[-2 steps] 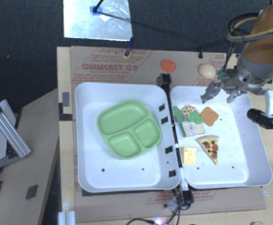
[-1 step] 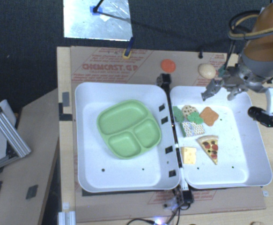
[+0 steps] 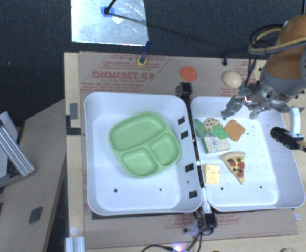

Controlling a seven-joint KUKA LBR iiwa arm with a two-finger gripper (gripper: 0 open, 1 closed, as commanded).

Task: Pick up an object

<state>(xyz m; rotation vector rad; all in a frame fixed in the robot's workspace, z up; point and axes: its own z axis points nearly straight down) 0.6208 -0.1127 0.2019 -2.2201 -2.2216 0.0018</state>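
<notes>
Currently the pincer (image 3: 245, 105), fingers apart and empty, hovers just above-right of the orange cracker (image 3: 234, 130).

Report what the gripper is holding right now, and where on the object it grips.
Nothing is held. The gripper hangs over the far edge of the right bin, above the toy food, with nothing between its fingers.

The robot arm (image 3: 292, 67) is grey, with a big round orange part near the top. Black cables loop over it. Its hand (image 3: 240, 105) is small, shiny grey metal.
</notes>
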